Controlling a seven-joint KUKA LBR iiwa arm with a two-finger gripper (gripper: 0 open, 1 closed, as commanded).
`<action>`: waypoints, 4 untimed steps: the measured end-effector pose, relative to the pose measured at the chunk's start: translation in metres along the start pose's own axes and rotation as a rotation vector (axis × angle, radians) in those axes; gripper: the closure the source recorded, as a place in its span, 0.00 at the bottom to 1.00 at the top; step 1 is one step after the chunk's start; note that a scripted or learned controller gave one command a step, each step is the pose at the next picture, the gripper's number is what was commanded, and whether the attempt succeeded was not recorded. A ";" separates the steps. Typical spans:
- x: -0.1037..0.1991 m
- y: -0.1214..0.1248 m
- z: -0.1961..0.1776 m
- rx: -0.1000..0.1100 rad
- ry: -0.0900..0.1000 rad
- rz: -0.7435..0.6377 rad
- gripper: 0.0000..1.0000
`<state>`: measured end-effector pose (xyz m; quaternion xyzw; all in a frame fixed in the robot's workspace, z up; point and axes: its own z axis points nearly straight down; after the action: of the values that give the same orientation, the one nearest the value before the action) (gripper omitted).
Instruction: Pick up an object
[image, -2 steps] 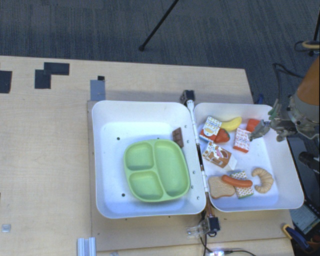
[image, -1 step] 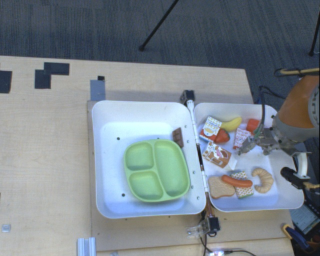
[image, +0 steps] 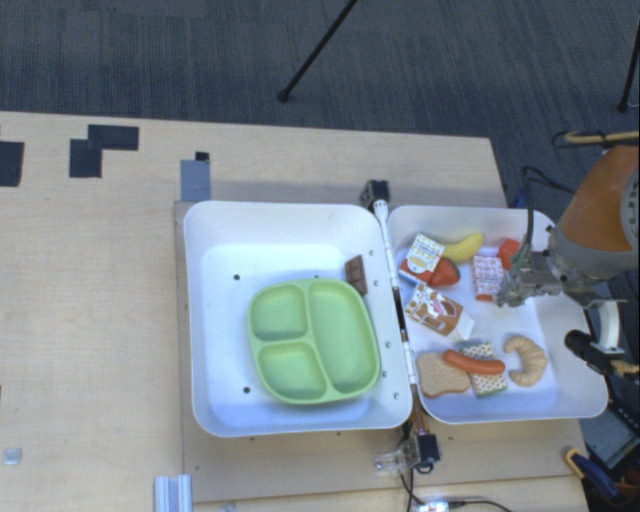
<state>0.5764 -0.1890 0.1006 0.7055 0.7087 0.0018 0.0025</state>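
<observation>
From where I stand, the bench (image: 90, 300) carries two shallow white bins side by side. The left bin (image: 215, 300) holds a green divided plate (image: 313, 342) with three compartments, sitting toward its right half, and a small brown piece (image: 355, 269) lies just beside the plate's upper right edge, close to the wall between the bins. The right bin (image: 570, 400) is where the toy food is gathered: a yellow banana (image: 461, 245) near the top, a small printed box (image: 424, 252) to its left, a red piece (image: 444, 272) just below them, a white and red carton (image: 487, 274) to the right, another printed packet (image: 435, 310) lower down (lying at a slant), a slice of toast (image: 441, 374), a red sausage (image: 474, 362) lying across a small patterned item, and a croissant (image: 528, 360) at the lower right. The arm reaches in from the right, its orange band (image: 598, 205) above the wrist, and the gripper (image: 518, 283) is low over the upper right part of the right bin, just beside the carton and above the croissant. Whether its jaws are open or closed I cannot tell, the tips being too dark and small to read, and nothing is visibly between them.
</observation>
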 end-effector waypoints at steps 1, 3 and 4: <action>0.000 0.000 0.000 0.000 0.000 0.000 0.00; 0.034 -0.084 0.002 -0.007 -0.001 0.002 1.00; 0.125 -0.053 -0.085 0.001 0.003 -0.002 1.00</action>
<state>0.5221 -0.0644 0.1852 0.7049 0.7093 0.0022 0.0011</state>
